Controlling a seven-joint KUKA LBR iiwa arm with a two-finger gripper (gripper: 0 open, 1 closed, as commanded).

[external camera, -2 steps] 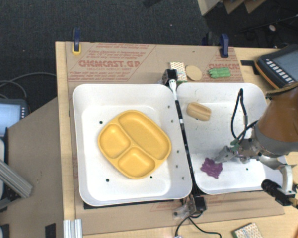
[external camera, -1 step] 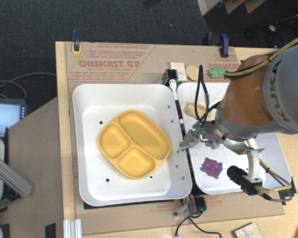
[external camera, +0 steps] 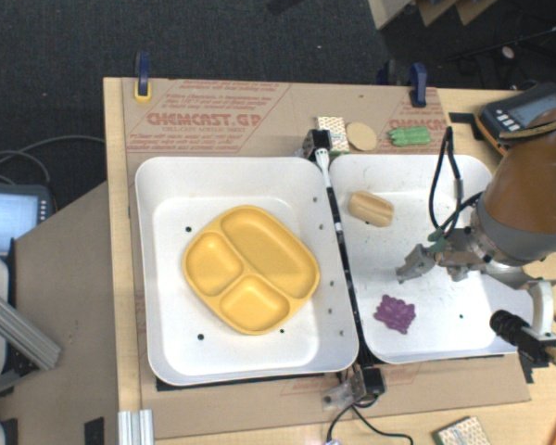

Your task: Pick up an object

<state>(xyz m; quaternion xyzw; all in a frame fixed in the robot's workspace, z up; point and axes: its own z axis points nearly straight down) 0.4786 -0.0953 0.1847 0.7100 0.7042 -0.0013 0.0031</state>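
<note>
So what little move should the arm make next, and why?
Probably a short shift toward the purple grape bunch, then down onto it. The gripper hangs in the right bin just above and to the right of the bunch, with nothing between its fingers. The tan bread roll lies farther off.

tan disc (external camera: 361, 136), green piece (external camera: 409, 136) on bench (external camera: 213, 119) behind right bin (external camera: 473, 341).
</note>
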